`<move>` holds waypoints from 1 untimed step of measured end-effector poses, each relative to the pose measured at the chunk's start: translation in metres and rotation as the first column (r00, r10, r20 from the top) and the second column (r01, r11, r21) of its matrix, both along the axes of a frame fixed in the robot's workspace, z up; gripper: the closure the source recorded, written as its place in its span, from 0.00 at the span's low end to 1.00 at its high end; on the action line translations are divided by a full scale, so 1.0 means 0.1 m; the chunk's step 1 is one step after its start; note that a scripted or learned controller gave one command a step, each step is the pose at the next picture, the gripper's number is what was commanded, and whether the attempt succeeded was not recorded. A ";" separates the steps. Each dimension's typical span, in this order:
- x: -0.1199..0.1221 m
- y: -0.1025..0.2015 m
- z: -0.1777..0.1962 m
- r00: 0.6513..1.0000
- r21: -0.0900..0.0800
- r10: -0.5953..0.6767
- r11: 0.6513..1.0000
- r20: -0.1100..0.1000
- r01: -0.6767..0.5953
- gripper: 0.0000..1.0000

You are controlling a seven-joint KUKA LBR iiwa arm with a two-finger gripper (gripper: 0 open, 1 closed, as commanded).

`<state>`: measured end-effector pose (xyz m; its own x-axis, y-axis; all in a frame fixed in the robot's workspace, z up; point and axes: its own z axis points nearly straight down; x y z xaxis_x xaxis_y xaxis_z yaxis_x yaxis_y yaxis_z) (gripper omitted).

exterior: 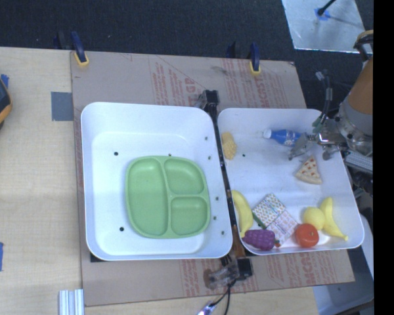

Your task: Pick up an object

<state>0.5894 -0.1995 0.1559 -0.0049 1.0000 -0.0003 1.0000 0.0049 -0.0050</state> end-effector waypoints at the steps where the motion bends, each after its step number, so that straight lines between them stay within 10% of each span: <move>1: 0.67 1.01 0.51 1.000 0.001 0.001 1.000 0.004 -0.001 0.00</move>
